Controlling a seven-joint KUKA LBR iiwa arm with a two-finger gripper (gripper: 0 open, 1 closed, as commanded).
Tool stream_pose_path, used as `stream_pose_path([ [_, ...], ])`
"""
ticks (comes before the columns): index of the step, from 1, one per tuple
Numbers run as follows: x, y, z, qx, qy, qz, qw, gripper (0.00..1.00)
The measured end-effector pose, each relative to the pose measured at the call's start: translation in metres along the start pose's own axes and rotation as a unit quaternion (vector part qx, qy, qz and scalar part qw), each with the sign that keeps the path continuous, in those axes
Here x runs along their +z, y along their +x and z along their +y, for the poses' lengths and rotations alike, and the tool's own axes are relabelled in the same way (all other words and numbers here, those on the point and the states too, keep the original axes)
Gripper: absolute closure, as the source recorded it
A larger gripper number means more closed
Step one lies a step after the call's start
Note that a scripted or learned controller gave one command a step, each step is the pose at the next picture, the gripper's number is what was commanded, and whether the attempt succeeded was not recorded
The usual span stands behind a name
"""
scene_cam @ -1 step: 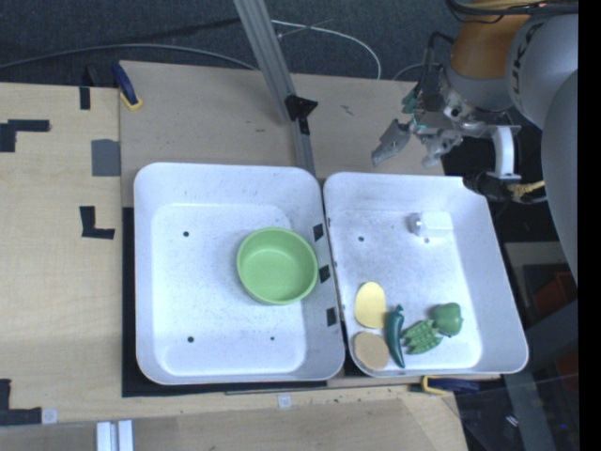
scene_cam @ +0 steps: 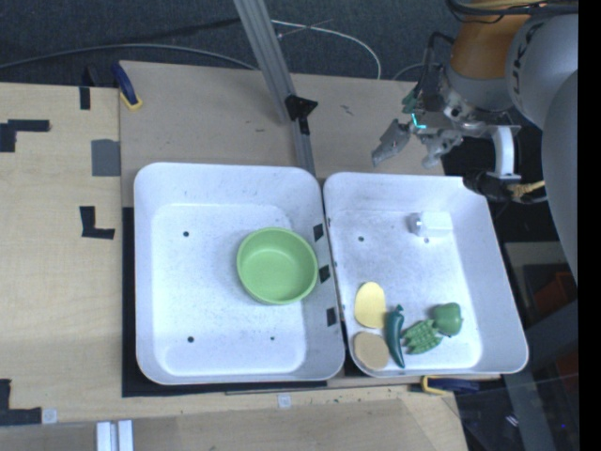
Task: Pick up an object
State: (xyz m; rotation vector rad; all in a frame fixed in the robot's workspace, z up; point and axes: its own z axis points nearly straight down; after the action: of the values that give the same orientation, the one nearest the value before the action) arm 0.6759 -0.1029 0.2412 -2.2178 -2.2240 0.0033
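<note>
My gripper (scene_cam: 410, 150) hangs above the far edge of the right bin (scene_cam: 470, 252), its two grey fingers spread open with nothing between them. In that bin's near part lie a yellow piece (scene_cam: 370, 303), a tan oval piece (scene_cam: 370, 349), a dark green pepper (scene_cam: 393, 334), a bumpy green toy (scene_cam: 422, 336) and a round green piece (scene_cam: 448, 317). A small clear and white item (scene_cam: 427, 222) lies near the bin's far side, below the gripper. A green bowl (scene_cam: 276, 265) sits in the left bin (scene_cam: 178, 280).
A slanted grey metal pole (scene_cam: 272, 64) with a black clamp rises behind the bins' shared wall. Cables run across the dark floor at the back. The bench (scene_cam: 56, 280) to the left bears black tape marks.
</note>
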Motion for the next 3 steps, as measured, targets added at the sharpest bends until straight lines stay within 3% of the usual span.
stream_pose_path([
  [3, 0.154, 0.013, -0.011, 0.001, 0.002, -0.001, 1.0, 0.0],
])
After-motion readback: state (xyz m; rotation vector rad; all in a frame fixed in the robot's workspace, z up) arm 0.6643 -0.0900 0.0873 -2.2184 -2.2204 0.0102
